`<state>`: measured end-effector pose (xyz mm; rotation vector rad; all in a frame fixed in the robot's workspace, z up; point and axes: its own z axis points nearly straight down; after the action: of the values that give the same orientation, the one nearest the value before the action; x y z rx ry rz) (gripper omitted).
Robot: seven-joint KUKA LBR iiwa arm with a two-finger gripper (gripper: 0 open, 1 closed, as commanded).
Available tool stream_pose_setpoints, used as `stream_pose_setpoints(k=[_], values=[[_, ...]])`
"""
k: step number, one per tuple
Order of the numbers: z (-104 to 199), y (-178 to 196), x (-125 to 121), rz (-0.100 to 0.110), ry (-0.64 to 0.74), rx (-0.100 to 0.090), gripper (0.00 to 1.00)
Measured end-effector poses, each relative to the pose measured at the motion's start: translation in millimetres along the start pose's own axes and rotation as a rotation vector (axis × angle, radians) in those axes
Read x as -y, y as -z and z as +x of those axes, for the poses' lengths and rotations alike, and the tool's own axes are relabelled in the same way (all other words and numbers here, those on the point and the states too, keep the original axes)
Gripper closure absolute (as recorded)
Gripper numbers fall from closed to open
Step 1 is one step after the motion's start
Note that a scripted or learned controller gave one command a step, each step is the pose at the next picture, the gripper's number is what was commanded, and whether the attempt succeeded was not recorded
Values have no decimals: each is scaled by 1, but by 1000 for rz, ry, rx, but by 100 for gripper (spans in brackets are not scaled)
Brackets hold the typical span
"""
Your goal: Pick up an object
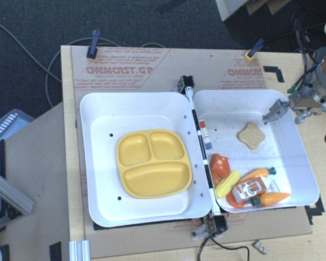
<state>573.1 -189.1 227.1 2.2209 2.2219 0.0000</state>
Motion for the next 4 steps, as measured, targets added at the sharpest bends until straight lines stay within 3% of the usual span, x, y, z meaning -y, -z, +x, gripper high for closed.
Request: stream_pose_setpoints(k=[1, 2, 3, 4], values=[[33, -55, -43, 1, 1, -1, 0], [21, -141, -29, -4, 0, 2, 0], [21, -129, -30, -9, 0, 3, 100], [21, -130, -30, -8, -1, 3, 0]])
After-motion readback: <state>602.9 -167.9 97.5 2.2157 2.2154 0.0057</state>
